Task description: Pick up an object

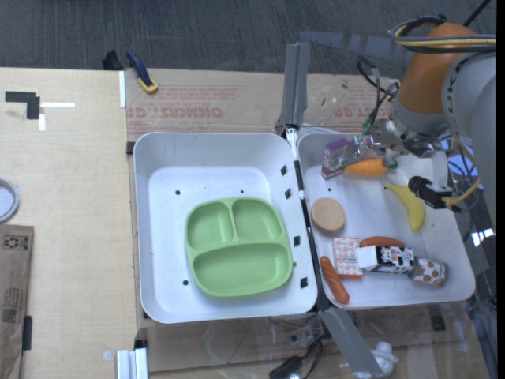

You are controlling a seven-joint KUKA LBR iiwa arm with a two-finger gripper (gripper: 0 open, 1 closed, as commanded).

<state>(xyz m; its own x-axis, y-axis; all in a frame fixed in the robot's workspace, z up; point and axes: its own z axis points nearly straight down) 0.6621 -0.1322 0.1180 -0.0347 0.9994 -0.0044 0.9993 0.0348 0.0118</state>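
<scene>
Claw (341, 161): low in right bin (458, 247), beside carrot (366, 166); grip state unclear
Left bin (154, 212): green tray (238, 245)
Banana (408, 204): near carrot

The room is evenly and fairly brightly lit from overhead, soft rather than harsh; the two white bins, the left bin (150, 212) and the right bin (454, 235), come out pale and a little washed, their floors almost without texture; shadows are faint, just a thin grey rim under the green divided plate (237, 247) and along the inner bin walls; a dull sheen sits on the arm's orange band (430, 73); clear plastic below the bench catches small glints; the picture is slightly soft and grainy all over, small labels unreadable; the dark carpet at the top stays dim
</scene>
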